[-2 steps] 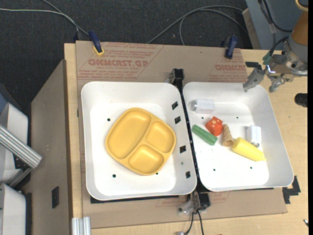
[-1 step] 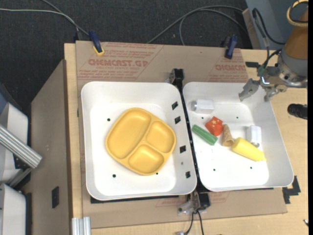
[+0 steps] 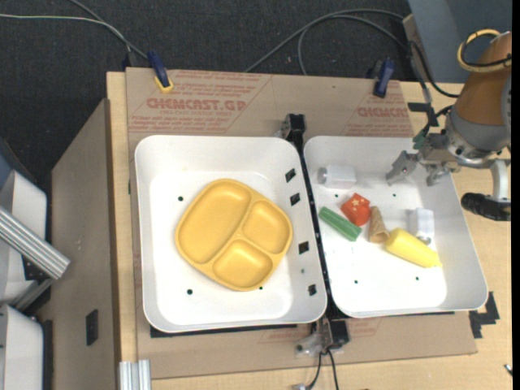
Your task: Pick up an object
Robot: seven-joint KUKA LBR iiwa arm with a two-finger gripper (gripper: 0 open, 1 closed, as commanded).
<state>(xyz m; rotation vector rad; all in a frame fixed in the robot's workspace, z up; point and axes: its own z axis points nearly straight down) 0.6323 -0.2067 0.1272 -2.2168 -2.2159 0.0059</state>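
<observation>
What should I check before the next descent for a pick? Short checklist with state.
1. Gripper above the right bin, not the left: ok.
2. Jaws open, nothing between them: ok.
3. Targets in the right bin: green piece, red piece, yellow piece: ok.
4. Gripper directly over a target: not ok, it sits off toward the far right corner.
5. Red and green pieces well apart for a clean grasp: not ok, close together.
6. Gripper height above the bin floor: cannot tell.
</observation>
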